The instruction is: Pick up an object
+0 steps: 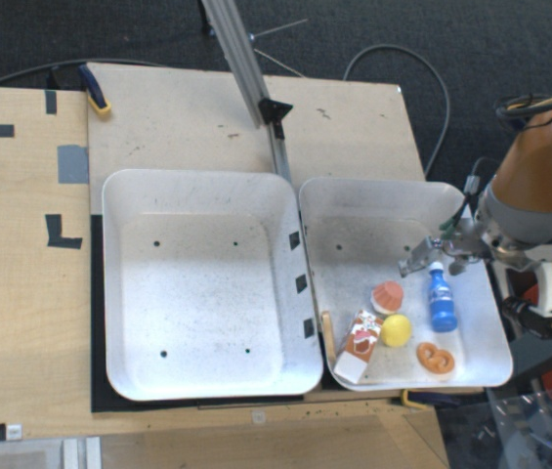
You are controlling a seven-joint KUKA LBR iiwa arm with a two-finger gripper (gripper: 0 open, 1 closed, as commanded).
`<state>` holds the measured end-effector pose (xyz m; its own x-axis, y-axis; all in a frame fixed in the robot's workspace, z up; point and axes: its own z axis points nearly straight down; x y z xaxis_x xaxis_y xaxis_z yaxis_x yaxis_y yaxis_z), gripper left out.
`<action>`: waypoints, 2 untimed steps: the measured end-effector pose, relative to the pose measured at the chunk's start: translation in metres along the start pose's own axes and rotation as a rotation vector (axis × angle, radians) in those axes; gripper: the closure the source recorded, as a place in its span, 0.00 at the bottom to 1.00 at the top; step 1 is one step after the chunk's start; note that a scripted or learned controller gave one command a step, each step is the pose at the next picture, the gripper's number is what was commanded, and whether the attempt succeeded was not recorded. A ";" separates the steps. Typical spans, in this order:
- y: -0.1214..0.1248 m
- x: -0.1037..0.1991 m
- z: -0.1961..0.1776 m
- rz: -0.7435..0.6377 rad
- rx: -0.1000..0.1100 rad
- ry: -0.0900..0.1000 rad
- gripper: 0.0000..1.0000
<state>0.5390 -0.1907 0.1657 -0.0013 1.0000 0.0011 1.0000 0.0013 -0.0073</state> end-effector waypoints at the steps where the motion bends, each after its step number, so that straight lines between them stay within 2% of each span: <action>1: -0.002 0.002 0.044 0.000 -0.001 0.000 0.00; 2: -0.001 0.002 0.031 -0.001 -0.004 -0.001 1.00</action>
<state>0.5380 -0.1882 0.1345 -0.0018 1.0000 0.0005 1.0000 0.0018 -0.0030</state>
